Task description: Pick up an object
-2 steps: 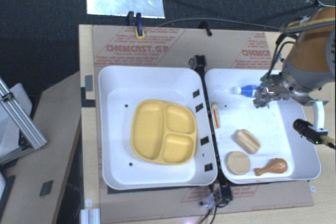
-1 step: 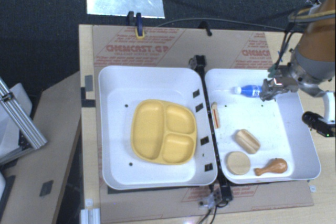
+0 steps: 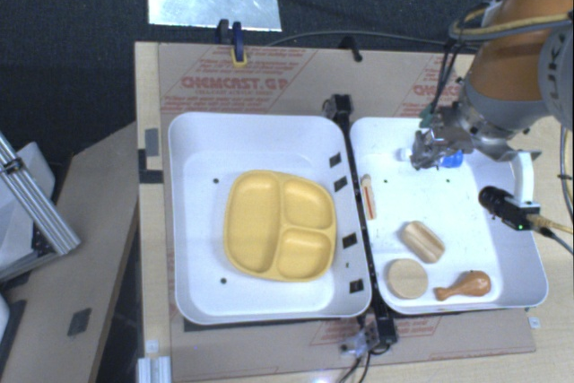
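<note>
My gripper (image 3: pixel 430 152) hangs low over the back part of the right bin (image 3: pixel 520 282). A small blue object (image 3: pixel 453 160) shows just at its right side, partly hidden by it; whether it is held I cannot tell. Nearer the front of the same bin lie a tan bread-like block (image 3: pixel 421 241), a round tan disc (image 3: pixel 406 278) and a brown drumstick (image 3: pixel 465 285). A thin orange stick (image 3: pixel 368 196) lies along the bin's left wall.
The left bin (image 3: pixel 202 148) holds a yellow divided plate (image 3: pixel 279 225). The grey arm with its orange band (image 3: pixel 525 9) reaches in from the right above the right bin's back corner. A black divider (image 3: pixel 354 193) runs between the bins.
</note>
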Tool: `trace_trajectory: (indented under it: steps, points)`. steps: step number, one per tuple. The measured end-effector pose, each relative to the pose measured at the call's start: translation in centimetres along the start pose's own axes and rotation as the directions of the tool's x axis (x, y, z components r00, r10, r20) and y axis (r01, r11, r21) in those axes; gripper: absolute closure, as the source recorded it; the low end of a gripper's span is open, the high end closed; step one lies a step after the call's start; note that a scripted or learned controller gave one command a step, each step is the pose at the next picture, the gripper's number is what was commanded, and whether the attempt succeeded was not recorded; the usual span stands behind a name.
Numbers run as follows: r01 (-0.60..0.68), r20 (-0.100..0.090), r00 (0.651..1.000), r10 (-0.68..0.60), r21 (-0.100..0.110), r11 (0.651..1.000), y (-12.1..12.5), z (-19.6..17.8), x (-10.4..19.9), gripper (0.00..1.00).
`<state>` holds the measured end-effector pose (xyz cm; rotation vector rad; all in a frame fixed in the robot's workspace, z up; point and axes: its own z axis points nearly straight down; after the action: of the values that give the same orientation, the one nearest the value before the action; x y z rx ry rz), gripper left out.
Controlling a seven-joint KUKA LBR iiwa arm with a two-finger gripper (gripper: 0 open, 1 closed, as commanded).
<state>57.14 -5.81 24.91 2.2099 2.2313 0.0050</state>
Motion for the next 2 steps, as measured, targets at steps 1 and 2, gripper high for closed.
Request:
trace_trajectory:
  steps: [1,2]
  points:
    - [-0.002,0.000,1.000,0.002,0.004,1.000,-1.4,0.7,4.9,1.00]
    - [0.000,0.000,1.000,0.000,0.001,1.000,-1.0,0.4,10.6,1.00]
